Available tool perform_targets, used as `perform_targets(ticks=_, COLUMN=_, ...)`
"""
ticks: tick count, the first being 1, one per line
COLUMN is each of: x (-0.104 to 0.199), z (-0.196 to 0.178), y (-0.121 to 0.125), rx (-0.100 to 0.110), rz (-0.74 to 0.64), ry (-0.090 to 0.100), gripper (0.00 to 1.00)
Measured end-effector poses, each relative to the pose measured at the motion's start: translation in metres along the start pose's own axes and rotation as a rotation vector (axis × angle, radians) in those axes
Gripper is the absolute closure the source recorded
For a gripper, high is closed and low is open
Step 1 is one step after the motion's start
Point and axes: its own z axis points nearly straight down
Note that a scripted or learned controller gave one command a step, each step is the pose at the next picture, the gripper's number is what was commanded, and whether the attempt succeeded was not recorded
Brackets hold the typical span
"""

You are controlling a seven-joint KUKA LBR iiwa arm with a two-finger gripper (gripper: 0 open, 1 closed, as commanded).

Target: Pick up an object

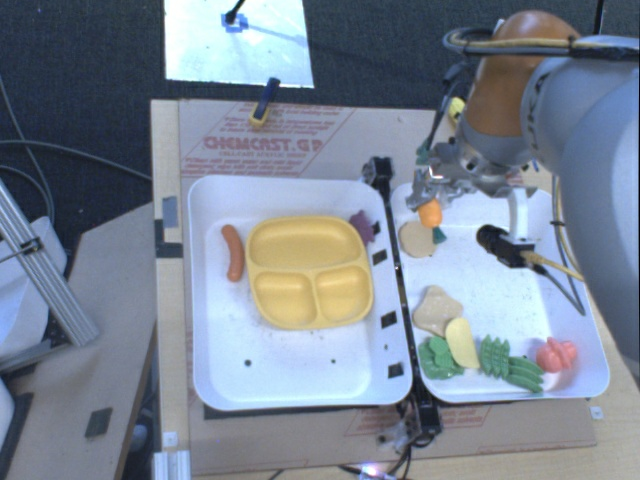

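My two-finger pincer (431,200) is clamped on a small orange plastic carrot (430,213), just above the round tan cookie (416,239).

Arm (560,98) reaches in from right, gripper (432,193) over right bin (590,363) near its top left corner, small orange carrot (430,212) between the fingers. Tan disc (416,239) just below. Left bin (205,298) has yellow divided plate (305,268), sausage (234,252) beside it. Green toys (510,363), pink piece (556,354) at right bin's bottom edge.
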Motion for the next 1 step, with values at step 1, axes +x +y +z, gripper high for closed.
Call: perform_targets(ticks=1, x=0.0669, z=-0.0609, y=-0.0068, rx=0.007, rz=0.001, ry=0.002, gripper=1.00)
